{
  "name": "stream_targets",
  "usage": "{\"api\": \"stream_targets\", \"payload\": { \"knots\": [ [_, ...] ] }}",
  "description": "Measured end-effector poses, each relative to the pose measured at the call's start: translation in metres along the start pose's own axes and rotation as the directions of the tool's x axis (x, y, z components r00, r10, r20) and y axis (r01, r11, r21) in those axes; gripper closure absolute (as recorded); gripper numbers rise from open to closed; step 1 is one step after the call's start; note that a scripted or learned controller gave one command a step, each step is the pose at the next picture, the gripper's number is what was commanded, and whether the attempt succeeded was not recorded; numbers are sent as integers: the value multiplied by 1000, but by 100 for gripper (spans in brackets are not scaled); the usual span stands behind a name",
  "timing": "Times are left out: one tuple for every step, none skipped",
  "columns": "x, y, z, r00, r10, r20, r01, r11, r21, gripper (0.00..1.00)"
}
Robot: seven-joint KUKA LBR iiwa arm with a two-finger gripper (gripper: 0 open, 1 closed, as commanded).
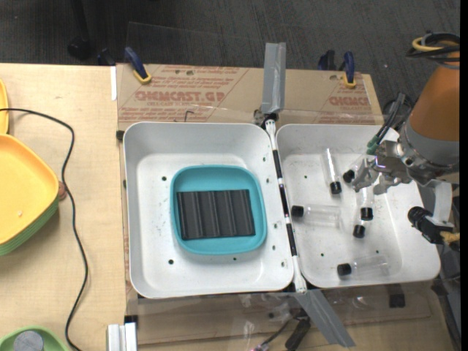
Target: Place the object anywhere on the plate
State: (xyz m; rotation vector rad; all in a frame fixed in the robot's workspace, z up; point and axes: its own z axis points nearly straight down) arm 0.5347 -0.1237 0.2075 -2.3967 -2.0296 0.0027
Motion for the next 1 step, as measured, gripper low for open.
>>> {"api": "stream_targets", "payload": {
  "knots": [
    [0,0,0,1000,0,0,0,1000,0,0]
  ]
}}
